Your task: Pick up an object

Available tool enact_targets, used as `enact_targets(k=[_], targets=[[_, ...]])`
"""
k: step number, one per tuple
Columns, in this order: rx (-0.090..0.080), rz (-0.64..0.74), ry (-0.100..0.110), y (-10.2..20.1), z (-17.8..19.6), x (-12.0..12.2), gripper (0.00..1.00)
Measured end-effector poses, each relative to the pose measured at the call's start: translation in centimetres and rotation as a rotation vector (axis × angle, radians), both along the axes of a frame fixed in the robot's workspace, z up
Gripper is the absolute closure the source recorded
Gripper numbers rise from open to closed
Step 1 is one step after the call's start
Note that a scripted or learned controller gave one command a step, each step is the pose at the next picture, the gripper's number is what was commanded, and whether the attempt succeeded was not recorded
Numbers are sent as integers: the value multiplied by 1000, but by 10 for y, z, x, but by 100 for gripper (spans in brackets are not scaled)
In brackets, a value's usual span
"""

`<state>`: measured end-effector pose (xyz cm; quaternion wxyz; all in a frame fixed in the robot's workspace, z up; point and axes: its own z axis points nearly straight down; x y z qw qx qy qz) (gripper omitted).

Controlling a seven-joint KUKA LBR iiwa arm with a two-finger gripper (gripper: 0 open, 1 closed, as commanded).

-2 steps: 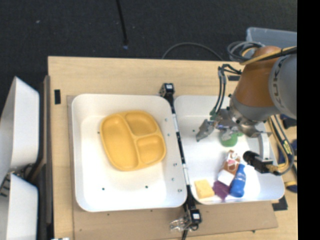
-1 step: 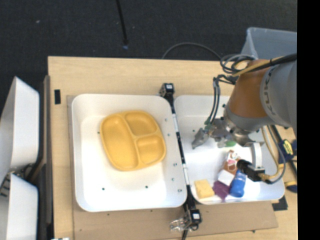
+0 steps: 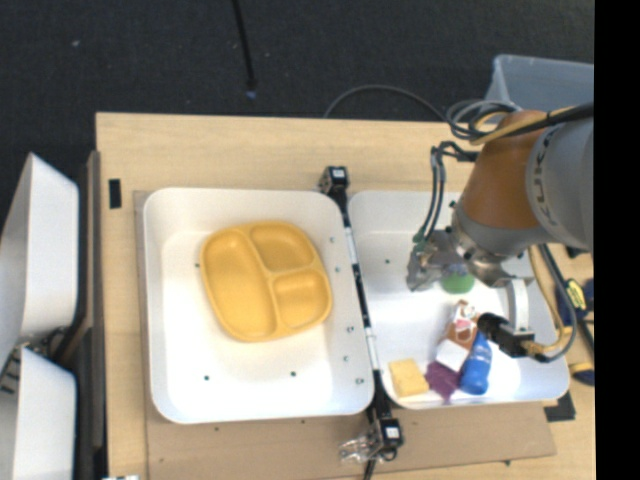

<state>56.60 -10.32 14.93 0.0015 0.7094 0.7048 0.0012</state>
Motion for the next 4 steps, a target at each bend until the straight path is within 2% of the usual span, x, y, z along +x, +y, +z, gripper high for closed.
enact_targets(k=[2,3,4], targets=[[-1,10,-2,6,99,-11,100],[0,10,-1,5,127,-10,100],[1,14,1,60,132,-6,100]])
